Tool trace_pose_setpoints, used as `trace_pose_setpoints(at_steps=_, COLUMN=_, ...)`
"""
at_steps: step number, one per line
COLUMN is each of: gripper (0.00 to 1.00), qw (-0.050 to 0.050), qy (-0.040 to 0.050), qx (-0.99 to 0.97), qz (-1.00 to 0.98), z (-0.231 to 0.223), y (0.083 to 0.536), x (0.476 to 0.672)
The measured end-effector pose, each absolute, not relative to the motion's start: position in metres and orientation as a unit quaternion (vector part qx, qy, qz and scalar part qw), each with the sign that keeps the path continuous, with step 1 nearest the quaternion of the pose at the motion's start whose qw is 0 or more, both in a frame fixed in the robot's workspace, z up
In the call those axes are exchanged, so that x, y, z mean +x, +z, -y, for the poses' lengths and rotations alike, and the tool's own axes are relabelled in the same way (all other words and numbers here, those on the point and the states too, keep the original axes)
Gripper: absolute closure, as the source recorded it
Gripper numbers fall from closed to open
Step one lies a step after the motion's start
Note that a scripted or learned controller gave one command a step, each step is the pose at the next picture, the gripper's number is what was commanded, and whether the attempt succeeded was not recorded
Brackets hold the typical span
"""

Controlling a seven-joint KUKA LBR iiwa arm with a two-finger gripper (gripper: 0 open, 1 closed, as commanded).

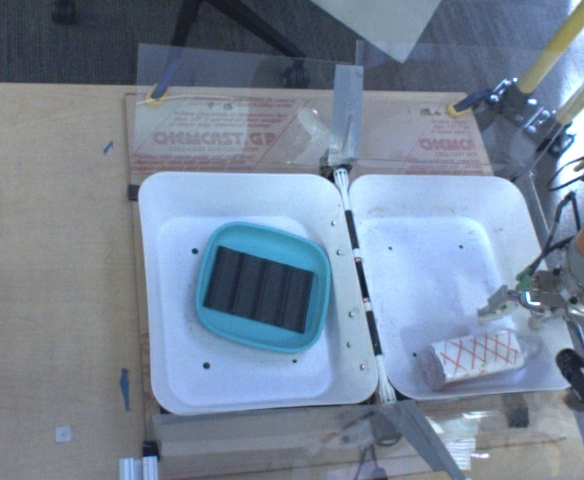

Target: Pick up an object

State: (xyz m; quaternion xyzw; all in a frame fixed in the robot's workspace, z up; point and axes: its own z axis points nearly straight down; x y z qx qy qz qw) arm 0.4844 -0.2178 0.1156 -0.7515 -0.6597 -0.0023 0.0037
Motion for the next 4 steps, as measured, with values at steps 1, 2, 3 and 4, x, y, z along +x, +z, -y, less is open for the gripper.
trace_pose_setpoints(at_steps=1, gripper=0.00, qw=-0.003, qy=-0.0008, qx=-0.695, qz=0.719, z=0.176, y=0.088, x=0.488)
trace_pose_setpoints(at_steps=2, gripper=0.00, qw=-0.006, qy=-0.0012, qx=-0.556, qz=0.831, z=0.151, y=0.089, x=0.505)
trace_pose_setpoints(at_steps=3, gripper=0.00, qw=-0.002, qy=0.0003, qx=-0.639, qz=0.769, z=0.205, y=0.112, x=0.481)
trace_pose_setpoints(at_steps=4, gripper=0.00, qw=0.003, qy=-0.0043, qx=-0.781, qz=0.624, z=0.215, y=0.109, x=0.483)
